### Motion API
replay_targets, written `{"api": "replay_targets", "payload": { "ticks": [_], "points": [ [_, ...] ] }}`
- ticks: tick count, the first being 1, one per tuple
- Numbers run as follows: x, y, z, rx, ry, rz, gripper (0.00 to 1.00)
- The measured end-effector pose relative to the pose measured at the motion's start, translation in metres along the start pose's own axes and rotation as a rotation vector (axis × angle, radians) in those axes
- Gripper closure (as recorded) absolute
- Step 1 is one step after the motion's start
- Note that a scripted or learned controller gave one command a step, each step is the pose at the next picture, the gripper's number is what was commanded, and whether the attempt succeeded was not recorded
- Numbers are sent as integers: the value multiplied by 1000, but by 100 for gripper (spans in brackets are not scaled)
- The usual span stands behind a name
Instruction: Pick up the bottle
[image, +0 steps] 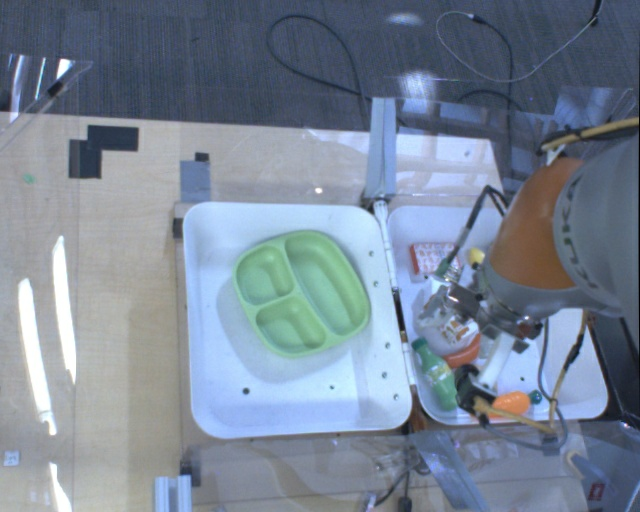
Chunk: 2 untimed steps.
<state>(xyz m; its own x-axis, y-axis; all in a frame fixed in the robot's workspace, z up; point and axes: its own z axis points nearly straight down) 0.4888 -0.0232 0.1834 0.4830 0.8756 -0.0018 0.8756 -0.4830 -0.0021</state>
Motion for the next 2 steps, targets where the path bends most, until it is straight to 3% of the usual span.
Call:
{"api": "replay_targets", "payload": {
  "ticks": [1, 2],
  "points": [
    [18, -7, -9, 1, 0, -45, 0],
    [-35, 47, -33, -2, 0, -302, 0]
  ]
}}
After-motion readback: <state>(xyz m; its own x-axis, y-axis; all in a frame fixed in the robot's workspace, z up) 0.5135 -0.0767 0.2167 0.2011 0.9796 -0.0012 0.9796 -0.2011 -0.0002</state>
